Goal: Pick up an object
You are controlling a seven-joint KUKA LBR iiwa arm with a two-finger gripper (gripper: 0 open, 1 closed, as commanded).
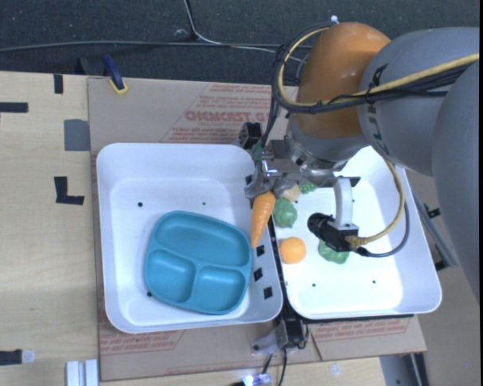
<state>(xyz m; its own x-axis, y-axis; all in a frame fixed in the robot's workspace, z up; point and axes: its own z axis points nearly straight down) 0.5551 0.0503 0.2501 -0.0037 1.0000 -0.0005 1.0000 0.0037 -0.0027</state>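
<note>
One carrot (262,215) hangs below our gripper (266,185), long axis slanting down-left over the bins' shared edge, fingers clamped on its top.

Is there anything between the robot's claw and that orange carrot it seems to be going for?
Nothing visible stands between them. The gripper sits right at the upper end of the carrot, which lies over the wall between the two bins.

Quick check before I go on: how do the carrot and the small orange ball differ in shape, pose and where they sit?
The carrot is long and tapered; the small orange ball is round and compact. The carrot lies tilted across the divide between the two bins, its thick end up near the gripper; the ball sits wholly on the floor of the right bin, apart from the arm. Both are orange.
</note>
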